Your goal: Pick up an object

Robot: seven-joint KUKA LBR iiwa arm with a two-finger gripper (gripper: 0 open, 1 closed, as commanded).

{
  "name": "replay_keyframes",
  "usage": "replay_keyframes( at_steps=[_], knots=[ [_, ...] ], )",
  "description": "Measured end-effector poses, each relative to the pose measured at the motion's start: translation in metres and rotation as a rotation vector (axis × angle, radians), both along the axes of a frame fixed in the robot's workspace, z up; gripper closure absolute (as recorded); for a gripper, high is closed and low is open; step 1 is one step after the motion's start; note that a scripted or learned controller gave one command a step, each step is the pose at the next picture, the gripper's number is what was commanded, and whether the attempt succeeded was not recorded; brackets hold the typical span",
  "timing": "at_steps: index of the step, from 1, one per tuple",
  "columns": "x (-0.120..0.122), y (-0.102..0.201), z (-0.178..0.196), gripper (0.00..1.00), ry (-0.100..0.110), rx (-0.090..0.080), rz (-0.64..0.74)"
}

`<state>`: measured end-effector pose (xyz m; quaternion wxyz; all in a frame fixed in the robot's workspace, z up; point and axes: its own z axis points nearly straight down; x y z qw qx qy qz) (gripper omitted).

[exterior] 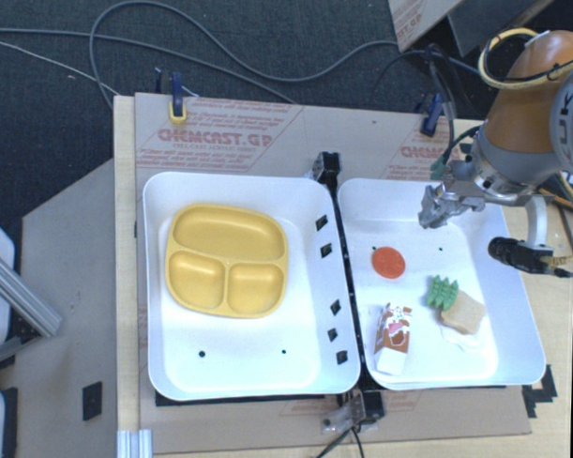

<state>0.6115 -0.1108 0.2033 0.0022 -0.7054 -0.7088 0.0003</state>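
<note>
The right bin [507,363] holds a flat red disc [389,263], a green ridged piece [442,292], a tan block [463,315] touching it, and a small brown-and-white carton [393,336] lying near the front. My gripper [434,209] hangs over the far part of the right bin, above and to the right of the red disc. It points down and nothing shows between its fingers. From this angle I cannot make out how far apart the fingers stand.
In the left bin [161,341] lies a yellow three-compartment plate [227,260]. A black divider with clips [334,263] runs between the bins. Blue clamps [178,96] hold the cardboard base at the back. Cables trail on the floor behind.
</note>
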Motion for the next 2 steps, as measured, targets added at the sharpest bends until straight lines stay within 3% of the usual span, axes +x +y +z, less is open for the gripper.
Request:
replay_keyframes(
  at_steps=[2],
  knots=[
    [-0.039, 0.115, 0.007, 1.00, 0.000, 0.000, 0.000]
  ],
)
